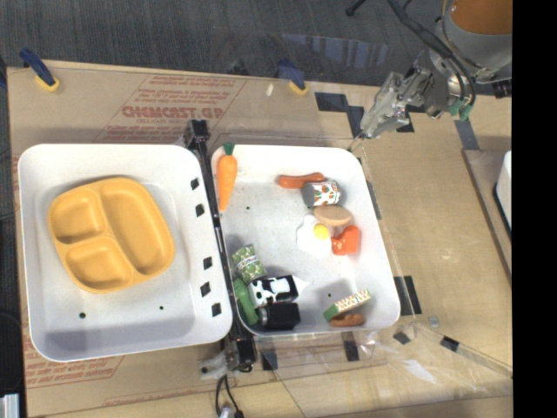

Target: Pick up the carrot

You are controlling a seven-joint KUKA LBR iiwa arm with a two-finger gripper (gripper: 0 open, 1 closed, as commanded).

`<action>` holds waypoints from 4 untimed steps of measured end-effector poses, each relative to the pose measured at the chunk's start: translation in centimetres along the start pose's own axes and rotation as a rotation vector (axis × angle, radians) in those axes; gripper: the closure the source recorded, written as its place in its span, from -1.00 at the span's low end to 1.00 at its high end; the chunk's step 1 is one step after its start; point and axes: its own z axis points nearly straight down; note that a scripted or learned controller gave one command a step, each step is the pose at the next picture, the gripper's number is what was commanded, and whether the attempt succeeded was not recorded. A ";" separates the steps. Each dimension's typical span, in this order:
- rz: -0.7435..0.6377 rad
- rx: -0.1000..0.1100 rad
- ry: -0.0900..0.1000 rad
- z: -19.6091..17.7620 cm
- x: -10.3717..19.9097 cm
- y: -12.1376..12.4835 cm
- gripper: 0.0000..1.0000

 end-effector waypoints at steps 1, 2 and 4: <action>-0.180 0.000 -0.003 -1.6 0.2 0.0 1.00; -0.280 0.001 -0.006 -0.5 -1.1 0.3 1.00; -0.233 -0.001 0.005 4.7 -1.1 0.1 1.00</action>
